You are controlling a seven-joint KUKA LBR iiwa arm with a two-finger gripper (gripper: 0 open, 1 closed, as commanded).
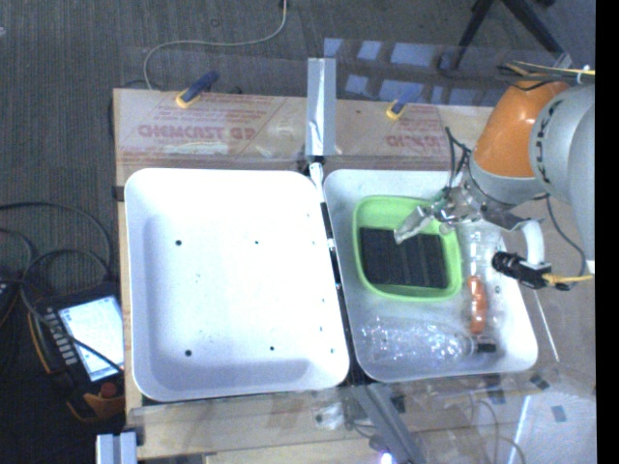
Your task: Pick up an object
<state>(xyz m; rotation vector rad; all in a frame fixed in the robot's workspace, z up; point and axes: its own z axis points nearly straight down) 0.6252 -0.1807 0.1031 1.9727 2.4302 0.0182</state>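
Claw (426, 218) hovers over the green tray (406, 259) in the right bin (513, 346), fingers apart w/ nothing between them. A dark pad (406, 259) lies inside the tray; an orange-capped item (477, 303), possibly a clear bottle, sits just right of it. Left bin (232, 278) lies beside.

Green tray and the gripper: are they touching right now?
Cannot tell. In the camera view the gripper overlaps the green tray's upper right rim, but the slanted look-down hides any height gap.
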